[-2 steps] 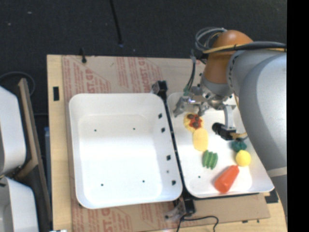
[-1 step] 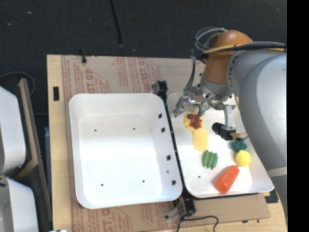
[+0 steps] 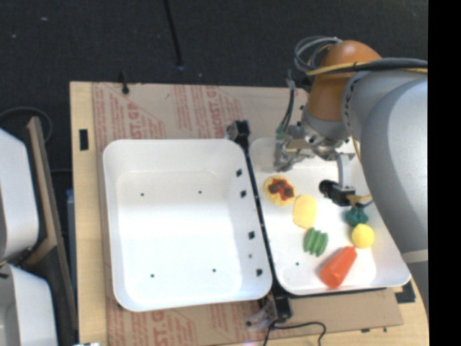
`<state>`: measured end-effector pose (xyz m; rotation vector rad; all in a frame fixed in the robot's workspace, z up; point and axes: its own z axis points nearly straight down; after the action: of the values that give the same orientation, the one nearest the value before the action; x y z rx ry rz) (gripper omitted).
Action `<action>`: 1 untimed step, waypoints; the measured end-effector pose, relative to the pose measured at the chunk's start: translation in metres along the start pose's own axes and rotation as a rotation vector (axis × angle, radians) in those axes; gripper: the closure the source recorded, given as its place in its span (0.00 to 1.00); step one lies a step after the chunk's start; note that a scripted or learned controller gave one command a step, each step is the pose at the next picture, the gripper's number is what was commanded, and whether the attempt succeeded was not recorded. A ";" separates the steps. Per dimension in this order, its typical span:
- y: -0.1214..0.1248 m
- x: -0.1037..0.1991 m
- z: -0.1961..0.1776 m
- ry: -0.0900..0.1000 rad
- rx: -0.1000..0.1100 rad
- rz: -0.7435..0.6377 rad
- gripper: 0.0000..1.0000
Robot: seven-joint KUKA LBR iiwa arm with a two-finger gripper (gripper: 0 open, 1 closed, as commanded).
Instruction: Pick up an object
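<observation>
Whether the jaws stand apart or together cannot be told from the overhead camera, which catches the gripper (image 3: 287, 157) from behind its own wrist, low over the far left corner of the right bin (image 3: 289, 274). Nothing can be seen between them.

The grey arm (image 3: 392, 143) reaches in from the right. Six toy foods lie in the right bin. A round yellow piece with red spots (image 3: 279, 189) sits just near of the gripper, apart from it as far as the view shows. Nearer lie a pale yellow piece (image 3: 305, 211), a green piece (image 3: 315, 241) and an orange-red piece (image 3: 337, 266). To the right, a dark teal piece (image 3: 356, 215) sits beside a small yellow ball (image 3: 362, 236). The left bin (image 3: 180, 215) carries none of them.

On this evidence the pick is not yet made: every piece rests on the bin floor. The gripper appears placed for the spotted piece, judging by its nearness. Closing on a piece and lifting it are left to do.
</observation>
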<state>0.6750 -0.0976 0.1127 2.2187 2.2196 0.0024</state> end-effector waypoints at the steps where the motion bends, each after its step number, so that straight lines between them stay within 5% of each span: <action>1: 0.000 0.000 0.001 0.000 0.001 0.000 0.00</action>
<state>0.6748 -0.0976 0.1121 2.2189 2.2199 0.0013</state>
